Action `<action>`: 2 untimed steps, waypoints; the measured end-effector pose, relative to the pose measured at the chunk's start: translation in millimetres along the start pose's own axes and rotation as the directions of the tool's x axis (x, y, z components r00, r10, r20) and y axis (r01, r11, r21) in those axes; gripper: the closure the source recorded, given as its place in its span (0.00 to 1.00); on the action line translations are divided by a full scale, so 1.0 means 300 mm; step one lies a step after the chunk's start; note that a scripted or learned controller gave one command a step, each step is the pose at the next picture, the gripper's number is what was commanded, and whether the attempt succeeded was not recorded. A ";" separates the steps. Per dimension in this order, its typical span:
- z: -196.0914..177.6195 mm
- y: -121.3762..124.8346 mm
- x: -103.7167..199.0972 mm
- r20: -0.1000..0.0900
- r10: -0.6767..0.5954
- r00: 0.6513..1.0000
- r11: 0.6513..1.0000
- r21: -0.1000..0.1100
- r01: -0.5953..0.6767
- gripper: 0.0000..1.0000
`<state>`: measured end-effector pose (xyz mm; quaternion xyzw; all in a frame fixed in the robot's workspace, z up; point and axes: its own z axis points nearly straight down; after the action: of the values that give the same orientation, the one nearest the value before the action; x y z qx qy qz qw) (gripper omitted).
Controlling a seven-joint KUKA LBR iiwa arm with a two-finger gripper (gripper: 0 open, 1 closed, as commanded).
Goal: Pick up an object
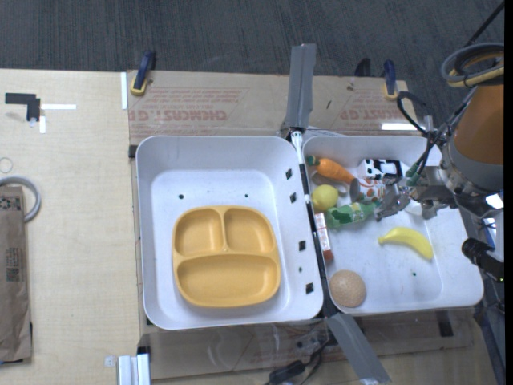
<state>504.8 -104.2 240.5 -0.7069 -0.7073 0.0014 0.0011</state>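
I see wood bench [64,279], dark carpet [200,14] beyond, yellow plate [227,256] in left bin [152,215], gripper [394,202] low in right bin [449,287] beside banana [407,241], grip state I cannot tell.

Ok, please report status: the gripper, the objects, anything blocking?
Gripper low in right white bin, beside green toy. Nothing seen held. Yellow banana lies apart; carrot and lemon crowd nearby.

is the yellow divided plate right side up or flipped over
Right side up: the yellow plate in the left bin shows its three hollow compartments facing up, with nothing in them.
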 end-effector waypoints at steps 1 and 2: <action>0.499 -0.091 -0.189 -0.001 -0.087 0.996 0.996 -0.002 0.087 0.00; 0.386 0.239 -0.269 0.001 -0.150 0.989 0.989 -0.004 0.150 0.00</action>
<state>576.0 -184.8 124.4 -0.6517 -0.7585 0.0000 -0.0007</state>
